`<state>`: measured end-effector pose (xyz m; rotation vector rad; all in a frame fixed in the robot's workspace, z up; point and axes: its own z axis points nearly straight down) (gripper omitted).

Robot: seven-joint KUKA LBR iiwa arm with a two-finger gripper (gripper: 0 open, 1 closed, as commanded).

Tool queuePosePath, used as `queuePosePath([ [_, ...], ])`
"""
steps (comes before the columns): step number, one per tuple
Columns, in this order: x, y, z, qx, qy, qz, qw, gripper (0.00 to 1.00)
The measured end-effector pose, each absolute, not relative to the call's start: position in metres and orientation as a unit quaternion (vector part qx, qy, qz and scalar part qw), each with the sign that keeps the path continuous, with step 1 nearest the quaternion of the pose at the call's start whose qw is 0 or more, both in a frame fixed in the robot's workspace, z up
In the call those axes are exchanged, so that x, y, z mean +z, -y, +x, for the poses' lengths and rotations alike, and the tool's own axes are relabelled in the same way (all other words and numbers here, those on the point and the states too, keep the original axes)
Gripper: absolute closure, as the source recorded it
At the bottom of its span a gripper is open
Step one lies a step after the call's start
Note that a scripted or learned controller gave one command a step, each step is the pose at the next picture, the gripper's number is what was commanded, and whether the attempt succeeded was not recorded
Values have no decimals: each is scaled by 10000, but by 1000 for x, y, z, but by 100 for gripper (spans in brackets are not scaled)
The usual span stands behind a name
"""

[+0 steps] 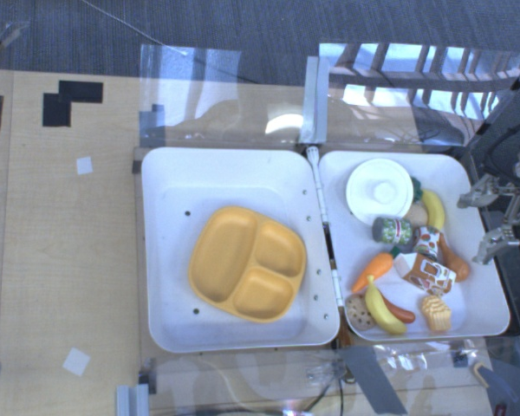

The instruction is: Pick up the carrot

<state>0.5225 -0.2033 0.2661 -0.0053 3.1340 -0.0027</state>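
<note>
Presently the carrot (373,271) lies in the right bin (494,315), near its left wall, slanted with its orange tip low and left. Just above it a small dark can (393,230) lies on its side, and beyond that sits a white round lid (379,190). A printed carton (425,272) lies touching the carrot's upper end. Below are a banana (382,308), a sausage (399,309) and a cookie (358,312), close together. A second banana (432,208) lies near the lid. The gripper (494,219) hangs at the bin's right edge, fingers spread apart, nothing between them, well apart from the carrot. The left bin (165,232) carries a yellow divided plate (247,263).
</note>
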Motion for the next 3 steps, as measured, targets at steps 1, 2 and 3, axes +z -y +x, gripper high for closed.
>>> queuePosePath([
  [1,208,175,493,-4,-9948,-1022,29,0],
  [2,107,91,513,19,-9992,-406,9,0],
  [3,89,88,567,-7,-9982,-596,60,0],
])
